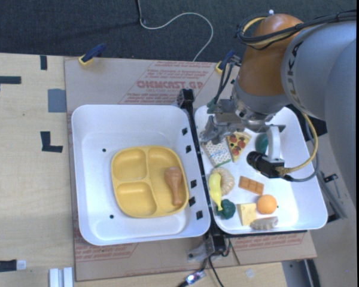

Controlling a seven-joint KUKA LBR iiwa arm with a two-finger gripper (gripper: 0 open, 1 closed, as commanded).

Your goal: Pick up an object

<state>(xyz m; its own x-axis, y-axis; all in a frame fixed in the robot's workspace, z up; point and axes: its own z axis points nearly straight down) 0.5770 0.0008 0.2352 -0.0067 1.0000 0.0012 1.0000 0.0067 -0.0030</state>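
Toy foods (239, 190) fill right bin (308, 220); drumstick (175, 184) on tray (131, 172).

Both bins (87, 130) are white. The divided tray (134, 181) is yellow and the drumstick (175, 186) on it tan-brown. The banana (215, 188) is yellow, the round fruit (267, 204) orange, the cracker (218, 153) white with speckles, and the pizza slice (237, 143) yellow with red spots.

A brown toy drumstick (175, 184) lies in the right compartment of a yellow divided plastic tray (131, 172). In the right bin lie a pizza slice (237, 143), a patterned white card (218, 153), a yellow banana (215, 188), a round orange (266, 204) and a cheese wedge (246, 213), close together.
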